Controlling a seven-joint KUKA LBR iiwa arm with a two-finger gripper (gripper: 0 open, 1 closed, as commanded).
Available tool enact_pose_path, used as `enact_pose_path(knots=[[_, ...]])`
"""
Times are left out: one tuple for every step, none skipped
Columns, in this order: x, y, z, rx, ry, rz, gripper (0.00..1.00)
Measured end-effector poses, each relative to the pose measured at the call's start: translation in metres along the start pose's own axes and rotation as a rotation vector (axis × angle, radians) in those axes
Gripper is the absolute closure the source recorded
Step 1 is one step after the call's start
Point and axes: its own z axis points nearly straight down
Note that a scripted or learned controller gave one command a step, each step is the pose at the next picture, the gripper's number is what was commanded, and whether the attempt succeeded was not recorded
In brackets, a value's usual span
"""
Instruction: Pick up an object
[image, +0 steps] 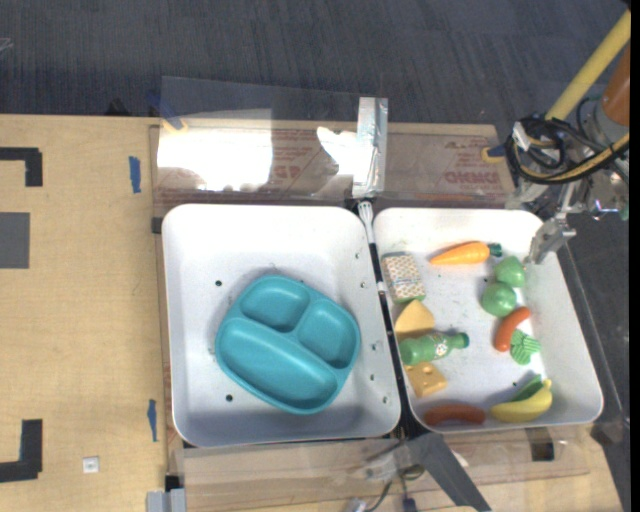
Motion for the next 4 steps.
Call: enact_pose_path(knots=[[0.024,-0.005,0.170,-0.004,0.016,0.119,0.00],[0.054,-0.015,0.181,0.001,-0.004,0.049,0.00],[0.072,0.009,0.181,0.001,-0.004,0.038,0.00],[0.067,0.010,0.167,0.005,-0.020,0.036,1.00]])
